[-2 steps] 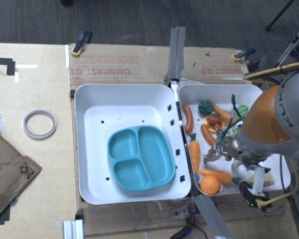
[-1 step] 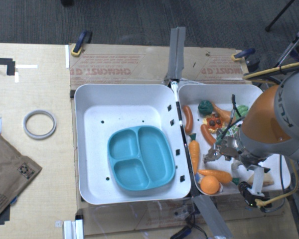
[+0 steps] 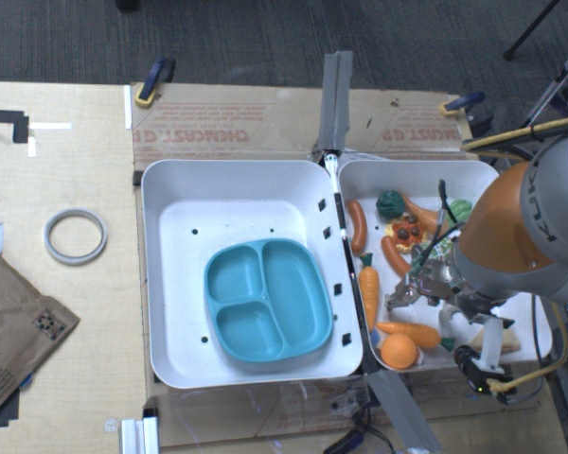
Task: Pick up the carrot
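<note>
Two orange carrots lie in the right bin (image 3: 511,173). One carrot (image 3: 368,294) with a green top lies lengthwise against the bin's left wall. The other carrot (image 3: 410,333) lies crosswise near the front, next to an orange ball (image 3: 398,351). My gripper (image 3: 412,291) hangs low over the middle of this bin, just right of the upright carrot and just above the crosswise one. The arm's orange band (image 3: 497,225) covers the bin's right part. No carrot shows in the gripper.
Red sausages (image 3: 358,225), a green broccoli (image 3: 391,203) and other toy food fill the back of the right bin. The left bin (image 3: 170,253) holds a blue divided plate (image 3: 265,299). A tape ring (image 3: 75,235) lies on the bench at left.
</note>
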Robot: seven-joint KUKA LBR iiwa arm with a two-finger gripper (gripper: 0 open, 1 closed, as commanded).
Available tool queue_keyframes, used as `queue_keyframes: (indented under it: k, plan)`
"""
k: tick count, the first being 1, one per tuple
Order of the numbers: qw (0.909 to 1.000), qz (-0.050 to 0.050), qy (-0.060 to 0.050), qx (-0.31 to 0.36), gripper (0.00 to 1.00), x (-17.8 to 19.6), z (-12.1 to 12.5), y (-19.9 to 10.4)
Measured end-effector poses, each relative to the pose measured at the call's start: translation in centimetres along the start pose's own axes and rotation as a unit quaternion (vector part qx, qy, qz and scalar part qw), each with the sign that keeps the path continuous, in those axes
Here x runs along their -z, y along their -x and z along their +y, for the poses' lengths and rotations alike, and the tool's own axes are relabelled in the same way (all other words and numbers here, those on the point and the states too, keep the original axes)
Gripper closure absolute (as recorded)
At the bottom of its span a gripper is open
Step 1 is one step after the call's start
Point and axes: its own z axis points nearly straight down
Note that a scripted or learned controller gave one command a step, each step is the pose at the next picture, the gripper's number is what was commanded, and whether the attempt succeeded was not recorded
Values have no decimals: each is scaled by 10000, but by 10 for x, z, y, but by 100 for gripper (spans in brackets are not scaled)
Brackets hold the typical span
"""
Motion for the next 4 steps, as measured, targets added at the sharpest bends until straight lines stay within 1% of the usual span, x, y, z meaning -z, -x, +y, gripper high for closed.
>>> queue_keyframes:
  k: [3, 4]
  plan:
    - [9975, 4, 7, -704, 0, 1, 1, 1]
    - [9898, 2, 2, -1426, 0, 1, 1, 3]
